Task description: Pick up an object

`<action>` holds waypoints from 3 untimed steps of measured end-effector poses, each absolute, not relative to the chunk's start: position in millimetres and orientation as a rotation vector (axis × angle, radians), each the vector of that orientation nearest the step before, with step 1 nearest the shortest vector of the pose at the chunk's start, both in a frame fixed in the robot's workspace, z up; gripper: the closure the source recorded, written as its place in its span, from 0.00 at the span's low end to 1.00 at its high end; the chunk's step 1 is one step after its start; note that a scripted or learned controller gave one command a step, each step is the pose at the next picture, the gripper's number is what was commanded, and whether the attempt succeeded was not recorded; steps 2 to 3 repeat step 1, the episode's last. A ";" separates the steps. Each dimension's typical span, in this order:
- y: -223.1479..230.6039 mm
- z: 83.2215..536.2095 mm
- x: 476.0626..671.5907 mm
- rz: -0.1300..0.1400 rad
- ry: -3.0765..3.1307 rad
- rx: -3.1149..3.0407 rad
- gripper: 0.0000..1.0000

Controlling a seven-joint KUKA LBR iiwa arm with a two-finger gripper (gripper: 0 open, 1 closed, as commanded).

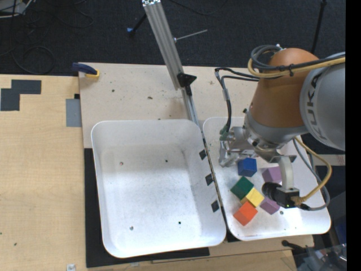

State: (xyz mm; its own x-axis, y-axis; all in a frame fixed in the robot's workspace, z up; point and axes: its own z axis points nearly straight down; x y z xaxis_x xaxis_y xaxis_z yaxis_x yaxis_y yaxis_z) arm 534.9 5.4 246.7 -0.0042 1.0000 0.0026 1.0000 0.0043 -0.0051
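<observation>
Several small blocks lie in the right bin (307, 223): a blue cube (247, 166), a green cube (242, 187), a yellow cube (254, 197), an orange-red cube (245, 213) and two purple blocks (272, 175) (269, 206). My gripper (230, 153) hangs low over the bin's left part, just left of the blue cube. The orange wrist covers most of it. No block shows between its fingers.
The left bin (152, 185) lies beside the right one, with only dark specks on its floor. A slanted metal rail (169, 52) rises behind the bins. A blue and yellow clamp (86, 69) sits at the bench's far left corner.
</observation>
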 end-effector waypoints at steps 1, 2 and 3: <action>61.7 233.6 516.2 0.005 -2.222 -2.212 1.00; 61.7 233.6 516.2 0.005 -2.222 -2.212 1.00; 61.7 233.6 516.2 0.005 -2.222 -2.212 1.00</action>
